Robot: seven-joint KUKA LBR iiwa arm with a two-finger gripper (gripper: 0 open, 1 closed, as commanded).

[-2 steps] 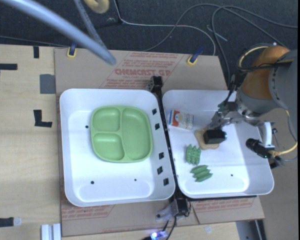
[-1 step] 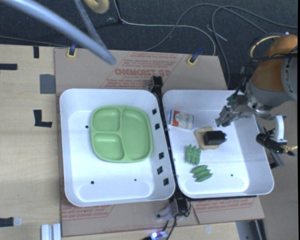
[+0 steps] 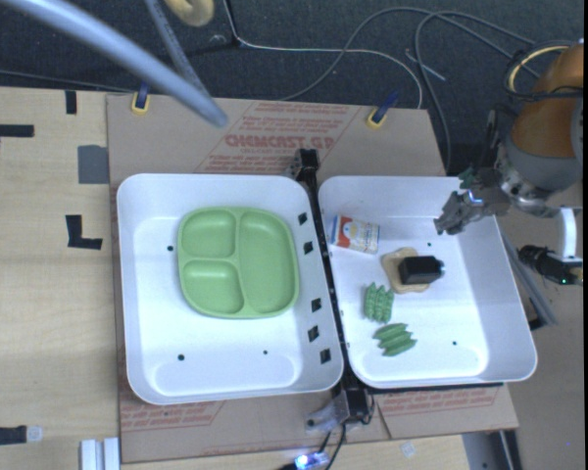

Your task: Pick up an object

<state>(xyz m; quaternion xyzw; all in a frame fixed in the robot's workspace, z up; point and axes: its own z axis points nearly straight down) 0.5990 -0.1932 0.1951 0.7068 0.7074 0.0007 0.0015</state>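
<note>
The right bin [image 3: 490, 292] holds a small white carton with red and blue print [image 3: 355, 233], a tan piece with a black block on top [image 3: 415, 270], a green ridged vegetable [image 3: 377, 303] and a green pea pod [image 3: 394, 338]. My gripper [image 3: 454, 213] hangs over the bin's upper right part, to the right of and above the tan piece, apart from every object. Nothing is seen between its dark fingers.
The left bin [image 3: 147, 262] holds a green divided plate [image 3: 239, 261]. A black divider clip [image 3: 307, 164] sits where the bins meet. Cables trail across the dark floor behind the bench. The arm's orange band [image 3: 554, 116] stands at the right edge.
</note>
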